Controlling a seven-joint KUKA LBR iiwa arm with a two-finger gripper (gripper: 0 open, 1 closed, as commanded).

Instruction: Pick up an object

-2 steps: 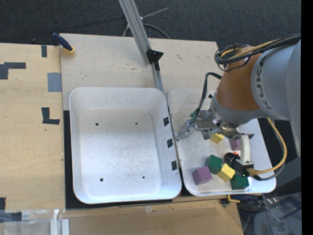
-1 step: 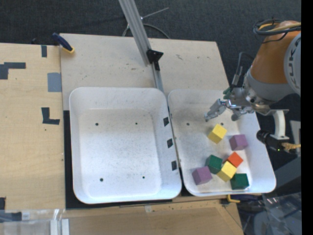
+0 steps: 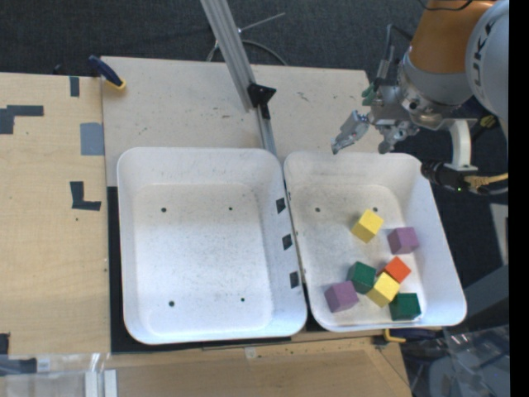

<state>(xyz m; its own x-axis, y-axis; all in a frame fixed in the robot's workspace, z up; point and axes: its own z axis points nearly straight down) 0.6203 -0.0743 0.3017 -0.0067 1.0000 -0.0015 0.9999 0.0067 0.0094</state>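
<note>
Jaws are spread, nothing between them; gripper (image 3: 364,135) hangs above the far rim of the right bin (image 3: 430,193), near its far-left corner, over the seam between bin and surface (image 3: 182,110). One finger (image 3: 347,135) points down-left, the other (image 3: 388,141) sits just to its right. Arm (image 3: 455,40) comes in from the top right, orange band above the grey wrist.

All blocks are in the right bin, none touched by the gripper:
- yellow cube (image 3: 368,225) sits alone mid-bin, closest to the gripper but well apart from it
- purple cube (image 3: 403,239) just right of it, near the right wall
- orange cube (image 3: 397,268) below the purple one
- second yellow cube (image 3: 383,289) touching the orange one's lower left
- dark green cube (image 3: 361,276) against the left side of that second yellow
- second purple cube (image 3: 340,295) lower left of the green, near the front-left of the bin
- second green cube (image 3: 405,306) at the front, just right of the second yellow

The last five form a tight cluster at the near end of the bin; exact contact between some neighbours is hard to tell.

Left bin (image 3: 132,222) sits side by side with the right one, their rims meeting along the middle. A metal rail (image 3: 231,40) runs slantwise from the top edge down to the junction of the two bins. A blue and yellow clamp (image 3: 107,71) lies at the far-left corner of the surface. Grey tape patches (image 3: 91,139) mark the wooden board on the left.
</note>
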